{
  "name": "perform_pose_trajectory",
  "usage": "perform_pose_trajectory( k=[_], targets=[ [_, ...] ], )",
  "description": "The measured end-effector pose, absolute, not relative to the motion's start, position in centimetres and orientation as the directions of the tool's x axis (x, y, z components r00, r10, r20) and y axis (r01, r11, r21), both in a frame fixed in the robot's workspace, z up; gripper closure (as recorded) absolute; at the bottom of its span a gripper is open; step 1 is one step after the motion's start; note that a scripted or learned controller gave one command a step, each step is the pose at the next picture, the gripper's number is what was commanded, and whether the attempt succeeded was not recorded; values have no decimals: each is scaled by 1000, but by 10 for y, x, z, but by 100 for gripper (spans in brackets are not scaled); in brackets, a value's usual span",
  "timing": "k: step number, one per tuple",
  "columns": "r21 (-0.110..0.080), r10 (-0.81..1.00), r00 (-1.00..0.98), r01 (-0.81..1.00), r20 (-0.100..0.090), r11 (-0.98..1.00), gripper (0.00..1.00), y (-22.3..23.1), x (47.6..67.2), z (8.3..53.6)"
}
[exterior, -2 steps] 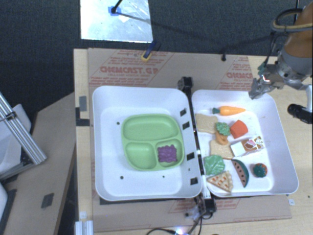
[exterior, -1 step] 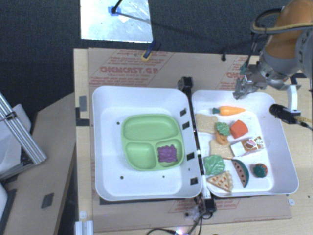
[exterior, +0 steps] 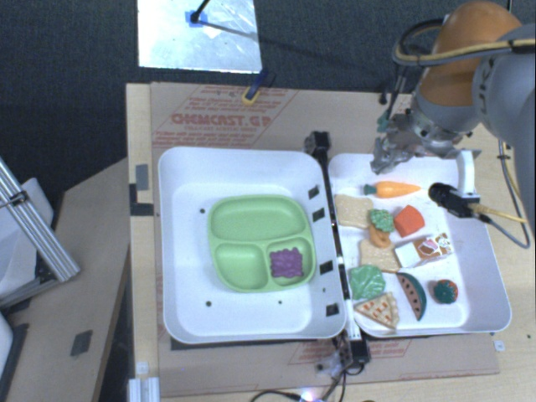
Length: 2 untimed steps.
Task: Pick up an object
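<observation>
The task is at its start, by the look of it: nothing is lifted, and every toy food lies on the floor of a bin. The gripper (exterior: 390, 159) hangs at the upper left corner of the right bin (exterior: 494, 304), right of centre and high in the frame, with the grey arm (exterior: 507, 90) coming in from the upper right. Whether the tool is released or clenched cannot be told from this slant, and nothing is seen held in it.

Just below the gripper lies the toy carrot (exterior: 395, 189), on its side with its green top toward the left. It is the nearest piece and the likely target, though that is a guess. Lower in the same bin sit:

- a bread slice (exterior: 352, 212) at the left wall
- a small green leafy piece (exterior: 381, 221)
- an orange block (exterior: 409, 221)
- a printed white wedge (exterior: 427, 249)
- a watermelon slice (exterior: 412, 294)
- a pizza slice (exterior: 378, 311)
- a round red-and-green piece (exterior: 445, 291)

They lie close together, and some touch.

The left bin (exterior: 180, 224), at the middle of the frame, bears a green divided plate (exterior: 243, 224) with a purple grape cluster (exterior: 287, 262) in its lower right compartment, well apart from the gripper.

The whole pick is left to do: coming down on a piece, closing on it, and raising it clear of the bin.
</observation>
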<state>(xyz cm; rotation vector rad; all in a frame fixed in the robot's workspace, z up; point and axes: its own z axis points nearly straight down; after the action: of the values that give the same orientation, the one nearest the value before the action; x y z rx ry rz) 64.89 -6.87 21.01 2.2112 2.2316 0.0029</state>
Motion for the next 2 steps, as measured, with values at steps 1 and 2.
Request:
perform_pose_trajectory(
  k=[1,2],
  targets=[
    [1,1000,-11,1000,3,11,100,-8,638,219],
    [1,1000,-10,1000,2,10,100,46,637,213]
  ],
)
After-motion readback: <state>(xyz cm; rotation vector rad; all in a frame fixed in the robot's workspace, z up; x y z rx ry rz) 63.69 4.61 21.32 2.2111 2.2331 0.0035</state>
